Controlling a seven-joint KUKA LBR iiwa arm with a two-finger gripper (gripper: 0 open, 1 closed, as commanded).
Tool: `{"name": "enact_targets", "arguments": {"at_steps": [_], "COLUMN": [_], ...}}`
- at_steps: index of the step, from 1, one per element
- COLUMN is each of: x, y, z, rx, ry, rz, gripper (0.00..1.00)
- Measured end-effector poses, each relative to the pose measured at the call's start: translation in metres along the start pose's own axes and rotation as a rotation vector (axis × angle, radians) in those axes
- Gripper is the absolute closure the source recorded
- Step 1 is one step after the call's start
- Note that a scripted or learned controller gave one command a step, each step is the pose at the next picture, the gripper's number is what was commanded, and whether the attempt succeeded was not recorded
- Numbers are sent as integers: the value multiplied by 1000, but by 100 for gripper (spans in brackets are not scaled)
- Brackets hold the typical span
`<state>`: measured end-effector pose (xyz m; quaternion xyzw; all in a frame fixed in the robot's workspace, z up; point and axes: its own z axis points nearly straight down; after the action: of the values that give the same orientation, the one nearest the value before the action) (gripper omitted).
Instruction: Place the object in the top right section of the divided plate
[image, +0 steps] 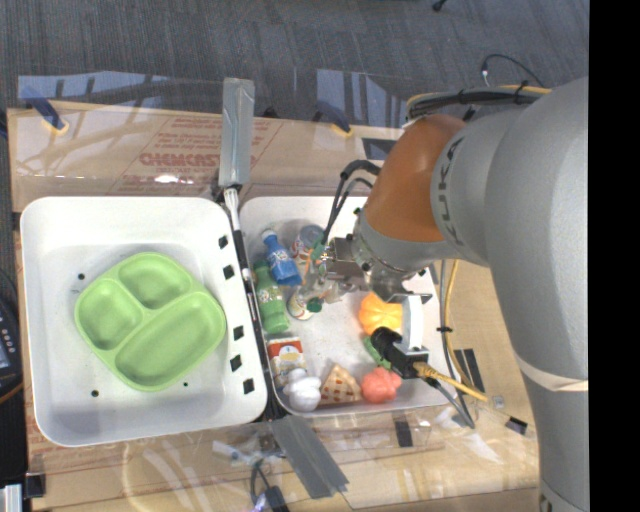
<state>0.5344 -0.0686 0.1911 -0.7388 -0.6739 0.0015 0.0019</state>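
Green and three-sectioned, the divided plate (150, 330) lies in the middle of the left bin (40, 230), its two small sections toward the far edge and its large one toward the near edge. All the loose things lie in the right bin (335, 345). A blue bottle (280, 258) and a green bottle (270, 305) lie along that bin's left edge. A small red-labelled box (285, 352) and a white ball (303, 393) sit at its near left corner. A toy pizza slice (340, 385) and a pinkish-red ball (380, 385) rest along the near edge, and an orange fruit (380, 312) sits near the right edge.

The grey arm (470, 180) reaches over the right bin, and the tool (320, 280) is low, just beside the two bottles. The wrist hides much of it. I cannot tell whether it is open or closed, or whether it grips anything.
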Motion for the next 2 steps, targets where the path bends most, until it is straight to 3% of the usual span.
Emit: {"name": "enact_targets", "arguments": {"at_steps": [1, 2], "x": [27, 114], "y": [-61, -69], "z": [1, -19], "rx": [2, -3], "ry": [1, -2], "rz": [-269, -684], "gripper": [100, 100]}}
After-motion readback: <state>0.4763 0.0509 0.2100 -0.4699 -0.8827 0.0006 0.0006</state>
